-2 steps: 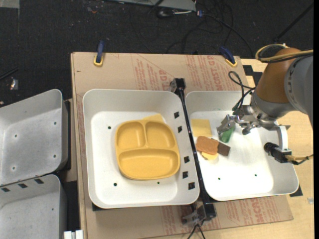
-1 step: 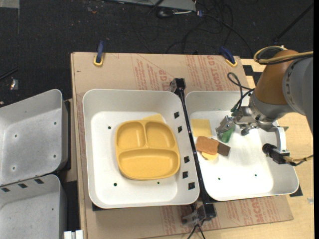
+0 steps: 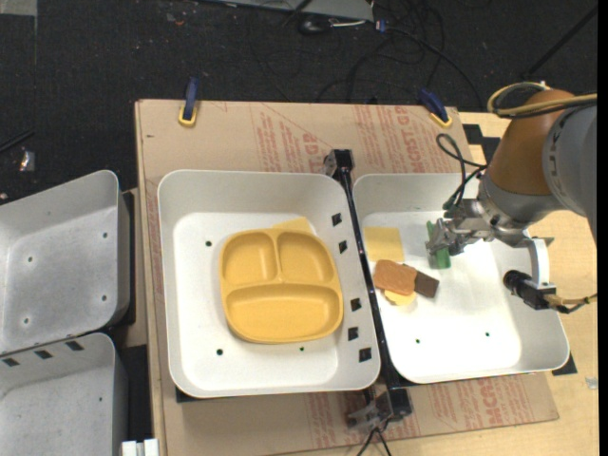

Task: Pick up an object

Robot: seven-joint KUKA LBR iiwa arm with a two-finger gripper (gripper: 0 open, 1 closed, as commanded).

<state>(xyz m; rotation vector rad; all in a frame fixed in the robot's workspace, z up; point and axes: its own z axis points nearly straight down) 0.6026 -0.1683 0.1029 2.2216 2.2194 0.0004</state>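
Observation:
My gripper (image 3: 443, 245) hangs over the back middle of the right bin (image 3: 475, 350), reaching in from the right under the orange-banded wrist. A small green piece (image 3: 439, 256) shows right at its tip; whether it is held or just lies beneath is unclear. To the gripper's left, on the bin floor, lies a flat pale yellow square (image 3: 383, 243). In front of that, a brown bread-like block (image 3: 397, 276) with a dark end (image 3: 427, 285) rests on a small yellow piece (image 3: 399, 298). The block is a short way left of and below the gripper, apart from it.
A yellow divided plate (image 3: 281, 286) lies in the left bin (image 3: 190, 350). A black divider (image 3: 359, 264) runs between the bins. A black cable end (image 3: 528, 291) hangs over the right bin's right side. Grey metal trays (image 3: 57, 255) stand off the bench at left.

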